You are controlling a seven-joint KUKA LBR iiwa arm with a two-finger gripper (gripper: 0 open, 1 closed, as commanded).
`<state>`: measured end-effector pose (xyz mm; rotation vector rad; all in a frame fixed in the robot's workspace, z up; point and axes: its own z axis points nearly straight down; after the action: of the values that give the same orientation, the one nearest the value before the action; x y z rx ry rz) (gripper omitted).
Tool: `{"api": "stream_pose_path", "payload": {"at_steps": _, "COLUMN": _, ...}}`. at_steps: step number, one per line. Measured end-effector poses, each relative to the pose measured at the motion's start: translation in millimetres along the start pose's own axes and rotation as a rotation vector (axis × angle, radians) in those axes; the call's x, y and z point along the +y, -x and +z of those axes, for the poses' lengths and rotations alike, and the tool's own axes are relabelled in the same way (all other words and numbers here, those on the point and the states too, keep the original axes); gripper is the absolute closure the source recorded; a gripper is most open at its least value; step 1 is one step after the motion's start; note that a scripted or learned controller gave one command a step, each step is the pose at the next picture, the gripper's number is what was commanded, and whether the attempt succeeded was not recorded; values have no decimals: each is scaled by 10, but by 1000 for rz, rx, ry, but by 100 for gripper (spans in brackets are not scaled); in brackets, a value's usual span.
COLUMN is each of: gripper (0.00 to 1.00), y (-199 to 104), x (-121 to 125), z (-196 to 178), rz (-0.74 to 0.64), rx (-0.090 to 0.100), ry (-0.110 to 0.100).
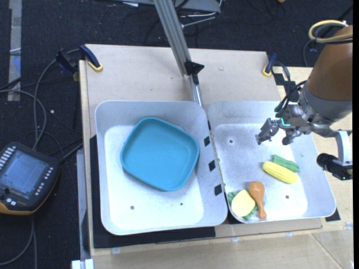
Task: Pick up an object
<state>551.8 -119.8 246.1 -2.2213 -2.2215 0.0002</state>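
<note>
My gripper [276, 133] hangs over the right bin [235, 150], near its upper right part, with its two dark fingers spread apart and nothing between them. Below and to the right of it lies a yellow corn cob [280, 171] with green husk. At the bin's front edge sit a brown chicken drumstick [258, 194] and a yellow-green fruit slice [243, 203], touching each other. A blue square plate [160, 153] rests in the left bin [112, 206].
An aluminium pole [176, 35] slants down to the divider between the bins. Blue and yellow clamps [90, 58] hold the board's far corners. A teach pendant [22, 175] lies on the floor at left.
</note>
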Motion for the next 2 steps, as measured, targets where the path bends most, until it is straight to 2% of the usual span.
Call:
{"api": "stream_pose_path", "payload": {"at_steps": 1, "gripper": 0, "y": 0, "x": 0, "z": 0, "rz": 0, "rx": 0, "ry": 0}}
{"api": "stream_pose_path", "payload": {"at_steps": 2, "gripper": 0, "y": 30, "x": 36, "z": 438, "rz": 0, "rx": 1, "ry": -4}}
